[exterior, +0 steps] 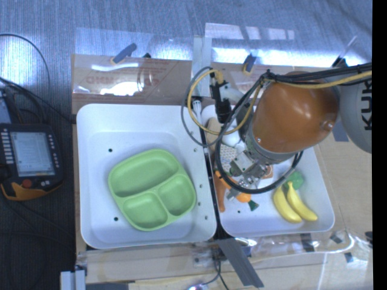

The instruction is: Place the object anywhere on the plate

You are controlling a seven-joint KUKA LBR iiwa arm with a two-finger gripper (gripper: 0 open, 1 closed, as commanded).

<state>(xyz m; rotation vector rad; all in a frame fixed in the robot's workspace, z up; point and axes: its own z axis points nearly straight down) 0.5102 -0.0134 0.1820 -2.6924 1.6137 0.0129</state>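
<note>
From my remote seat, the only lettering I can read is on the grey arm link at about three o'clock in the camera view: large dark letters "KU", cut off by the edge. The pendant screen at nine o'clock shows rows of something, but it is too small to make out.

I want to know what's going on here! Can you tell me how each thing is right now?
Green plate: lying flat in the left bin, nothing on it.
Banana: lying in the right bin.
Carrot: lying by the right bin's left wall.
Pincer: low over the right bin.
</note>
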